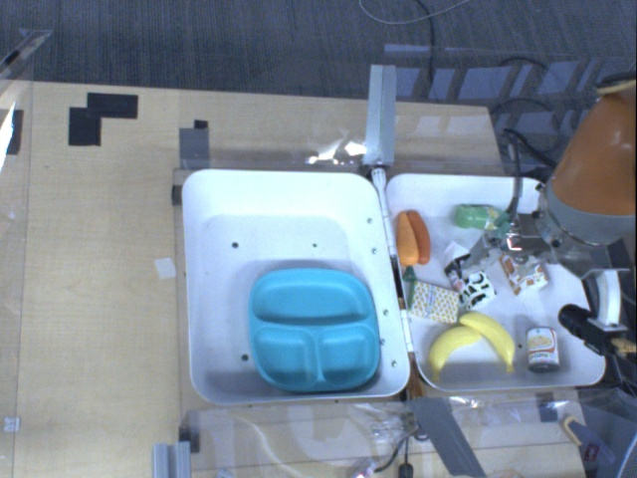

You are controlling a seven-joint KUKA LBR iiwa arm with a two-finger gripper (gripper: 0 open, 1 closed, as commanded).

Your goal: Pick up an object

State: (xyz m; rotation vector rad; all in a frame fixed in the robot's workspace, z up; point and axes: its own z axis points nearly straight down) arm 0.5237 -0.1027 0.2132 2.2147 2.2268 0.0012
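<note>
Several things crowd the pincer (495,250) in the right bin (587,371), whose grip I cannot tell, so it may nudge the packet (525,274) or cow toy (477,289) and miss.

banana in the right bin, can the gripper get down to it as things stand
Probably yes. The banana lies exposed near the front of the right bin, nothing on top of it. The gripper hovers just behind it; a small can sits close beside it.

A divided tray (315,329) lies in the left bin (214,267). In the right bin (438,189), a banana (472,340) lies beside a can (541,348), with a carrot (412,237) behind them.
</note>
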